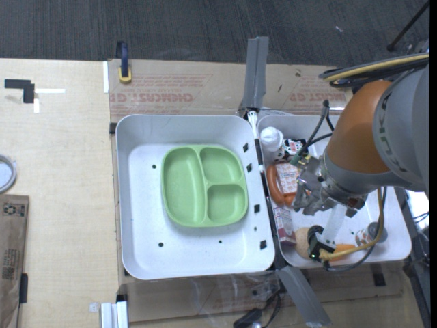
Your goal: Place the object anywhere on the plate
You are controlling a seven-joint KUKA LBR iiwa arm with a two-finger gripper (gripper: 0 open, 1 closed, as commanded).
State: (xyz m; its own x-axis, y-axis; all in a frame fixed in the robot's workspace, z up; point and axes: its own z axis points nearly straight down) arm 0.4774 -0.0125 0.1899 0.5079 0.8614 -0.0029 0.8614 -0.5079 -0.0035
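Judging progress, I call this early: nothing sits on the pale green three-compartment plastic plate, so pick and placement both remain. Candidate objects lie in the right white bin: an orange-red oblong packet with a printed label, glossy looking, a small white round-capped bottle, and a tan rounded item at the bin's near edge. My gripper is low over the packet, but the grey arm with its orange band blocks it; I cannot tell how it stands or whether it has anything. The plate looks smooth, matte, rounded-corner, centred in the left shallow white bin.
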